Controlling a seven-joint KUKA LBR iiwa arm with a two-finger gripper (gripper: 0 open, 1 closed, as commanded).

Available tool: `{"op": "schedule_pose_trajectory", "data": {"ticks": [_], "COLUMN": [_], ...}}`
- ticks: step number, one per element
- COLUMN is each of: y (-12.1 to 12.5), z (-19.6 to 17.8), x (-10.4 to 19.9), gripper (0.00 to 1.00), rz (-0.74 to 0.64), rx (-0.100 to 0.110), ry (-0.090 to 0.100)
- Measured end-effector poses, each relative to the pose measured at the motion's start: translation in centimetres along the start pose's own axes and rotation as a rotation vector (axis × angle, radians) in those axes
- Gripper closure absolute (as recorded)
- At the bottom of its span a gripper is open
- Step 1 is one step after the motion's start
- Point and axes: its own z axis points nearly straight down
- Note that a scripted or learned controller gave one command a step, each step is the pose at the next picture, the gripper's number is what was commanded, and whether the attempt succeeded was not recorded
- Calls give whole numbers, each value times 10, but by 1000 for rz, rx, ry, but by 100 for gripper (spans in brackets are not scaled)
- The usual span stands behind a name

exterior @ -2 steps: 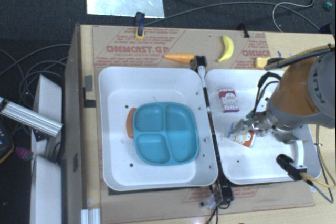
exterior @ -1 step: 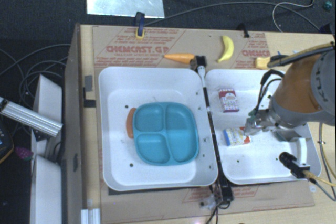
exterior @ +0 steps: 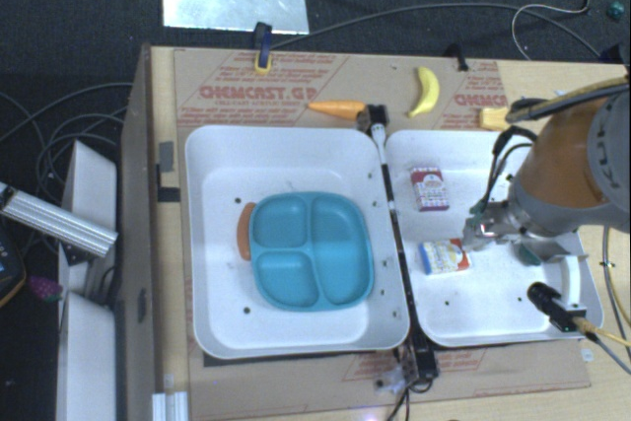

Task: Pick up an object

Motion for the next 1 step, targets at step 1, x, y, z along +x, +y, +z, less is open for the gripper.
{"op": "schedule_pose_trajectory", "data": {"ticks": [1], "y": [0], "z": [0], "x": [0], "gripper": [0], "rz": [0], "rx": [0], "ry": [0]}}
